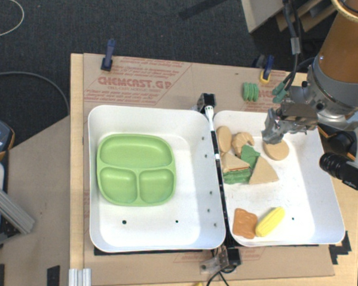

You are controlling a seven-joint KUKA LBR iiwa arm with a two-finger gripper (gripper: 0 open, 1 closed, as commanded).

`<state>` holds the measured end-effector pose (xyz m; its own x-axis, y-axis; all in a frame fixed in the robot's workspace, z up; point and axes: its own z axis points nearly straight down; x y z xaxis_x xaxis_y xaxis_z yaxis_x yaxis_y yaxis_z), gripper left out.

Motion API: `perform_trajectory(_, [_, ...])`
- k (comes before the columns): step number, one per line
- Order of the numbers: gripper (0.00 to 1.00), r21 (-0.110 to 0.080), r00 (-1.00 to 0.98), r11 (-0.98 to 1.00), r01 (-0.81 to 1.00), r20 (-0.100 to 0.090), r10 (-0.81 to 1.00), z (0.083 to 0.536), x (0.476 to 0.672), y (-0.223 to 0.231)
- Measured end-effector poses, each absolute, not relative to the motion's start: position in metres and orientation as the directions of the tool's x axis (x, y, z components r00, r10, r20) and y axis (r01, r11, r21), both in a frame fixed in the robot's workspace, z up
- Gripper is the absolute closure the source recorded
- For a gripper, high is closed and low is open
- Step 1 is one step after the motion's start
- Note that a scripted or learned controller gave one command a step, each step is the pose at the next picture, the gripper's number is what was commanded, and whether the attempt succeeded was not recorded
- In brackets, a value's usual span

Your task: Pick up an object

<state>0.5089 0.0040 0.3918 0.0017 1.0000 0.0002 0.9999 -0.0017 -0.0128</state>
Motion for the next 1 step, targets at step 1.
perform_trajectory(1, [1.0,-0.004,-0.006,0.006,1.0,0.001,1.0,0.3889,0.4777,0.0653])
